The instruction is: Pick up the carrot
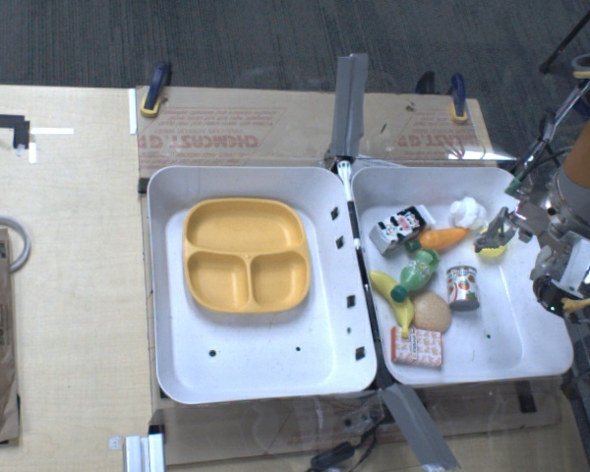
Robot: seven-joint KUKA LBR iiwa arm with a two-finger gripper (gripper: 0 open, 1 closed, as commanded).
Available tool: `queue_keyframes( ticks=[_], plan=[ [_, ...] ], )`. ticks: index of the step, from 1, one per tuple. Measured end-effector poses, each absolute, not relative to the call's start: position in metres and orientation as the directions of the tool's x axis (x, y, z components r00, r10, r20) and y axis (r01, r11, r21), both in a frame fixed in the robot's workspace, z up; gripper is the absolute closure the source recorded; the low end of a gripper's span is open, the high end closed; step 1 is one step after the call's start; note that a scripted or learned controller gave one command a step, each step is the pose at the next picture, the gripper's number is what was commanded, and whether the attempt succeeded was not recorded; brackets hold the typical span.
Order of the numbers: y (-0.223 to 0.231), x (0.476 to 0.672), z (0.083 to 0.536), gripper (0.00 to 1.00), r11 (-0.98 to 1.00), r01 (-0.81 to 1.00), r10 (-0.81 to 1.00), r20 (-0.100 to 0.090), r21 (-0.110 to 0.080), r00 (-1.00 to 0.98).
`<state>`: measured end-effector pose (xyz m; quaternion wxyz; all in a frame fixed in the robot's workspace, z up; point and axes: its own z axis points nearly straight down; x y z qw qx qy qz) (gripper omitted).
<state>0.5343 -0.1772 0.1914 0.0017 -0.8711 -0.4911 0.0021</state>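
The orange carrot (442,237) lies in the right bin (531,357), near its far side and pointing right. It rests between a black-and-white carton (401,226) and a white lump (465,209). My gripper (498,228) hangs over the same bin just right of the carrot's tip, close to it but apart from it. Nothing orange sits in the gripper. A small yellow piece (490,251) lies just beneath it.
Below the carrot are a green toy vegetable (418,271), a banana (393,298), a small can (461,286), a tan round item (432,313) and a red box (417,347). The left bin (177,362) holds a yellow divided plate (246,256).
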Motion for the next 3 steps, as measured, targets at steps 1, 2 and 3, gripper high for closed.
queue_keyframes(
  ticks=[1, 2, 3],
  plan=[
    [-0.151, 0.581, 0.153, 0.0, -0.344, 0.939, 0.939, -0.002, -0.004, 0.344],
    [-0.162, 0.64, 0.091, 0.0, -0.139, 0.99, 0.99, -0.002, -0.002, 0.139],
    [-0.164, 0.638, 0.099, 1.0, -0.137, 0.99, 0.991, -0.005, -0.013, 0.137]
  ],
)
